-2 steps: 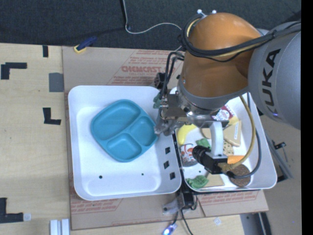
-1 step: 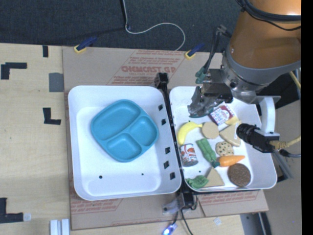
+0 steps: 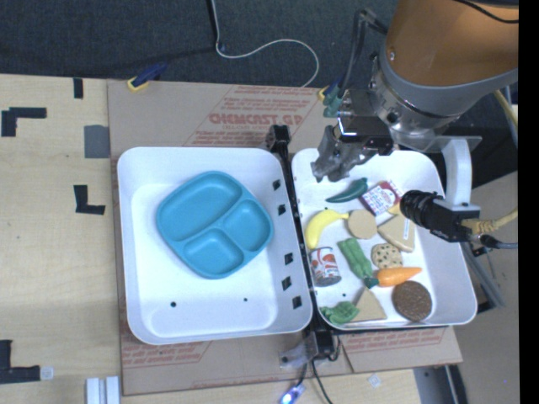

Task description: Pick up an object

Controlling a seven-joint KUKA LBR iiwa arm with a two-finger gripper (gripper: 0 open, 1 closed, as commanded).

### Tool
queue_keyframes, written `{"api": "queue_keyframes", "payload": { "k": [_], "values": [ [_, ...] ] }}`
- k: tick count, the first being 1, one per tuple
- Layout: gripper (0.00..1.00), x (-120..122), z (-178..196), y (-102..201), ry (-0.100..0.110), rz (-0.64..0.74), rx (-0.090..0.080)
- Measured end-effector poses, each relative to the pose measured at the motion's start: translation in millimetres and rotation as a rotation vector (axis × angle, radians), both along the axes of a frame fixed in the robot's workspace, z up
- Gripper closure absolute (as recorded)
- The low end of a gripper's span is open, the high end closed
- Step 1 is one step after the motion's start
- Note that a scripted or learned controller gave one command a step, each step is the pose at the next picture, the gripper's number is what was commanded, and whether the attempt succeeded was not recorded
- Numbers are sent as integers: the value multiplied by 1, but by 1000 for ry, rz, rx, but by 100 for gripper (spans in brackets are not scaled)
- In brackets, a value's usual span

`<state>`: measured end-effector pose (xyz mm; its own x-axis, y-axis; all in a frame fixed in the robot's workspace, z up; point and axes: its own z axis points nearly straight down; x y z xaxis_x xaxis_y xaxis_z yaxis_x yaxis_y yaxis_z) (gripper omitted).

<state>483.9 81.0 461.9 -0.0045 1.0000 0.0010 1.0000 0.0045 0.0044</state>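
Even, fairly bright overhead light; soft shadows; perhaps slight blur

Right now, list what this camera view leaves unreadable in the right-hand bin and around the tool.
- Tool: small and dark against the white bin; whether it grips anything cannot be told.
- Arm: cut off by the top and right edges.
- Can: label too small to read.
- Dark green piece: blurred, its kind unclear.

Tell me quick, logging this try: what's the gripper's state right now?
Gripper: state cannot be told; it sits above the right bin, near the dark green pepper.
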Motion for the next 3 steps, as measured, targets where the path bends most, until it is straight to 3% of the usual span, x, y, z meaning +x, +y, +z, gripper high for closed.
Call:
{"api": "queue_keyframes", "payload": {
  "k": [1,2,3],
  "values": [
    [100,0,78,-24,-4,-5,0],
    [100,0,72,32,5,2,0],
    [100,0,72,32,5,-4,-1]
  ]
}}
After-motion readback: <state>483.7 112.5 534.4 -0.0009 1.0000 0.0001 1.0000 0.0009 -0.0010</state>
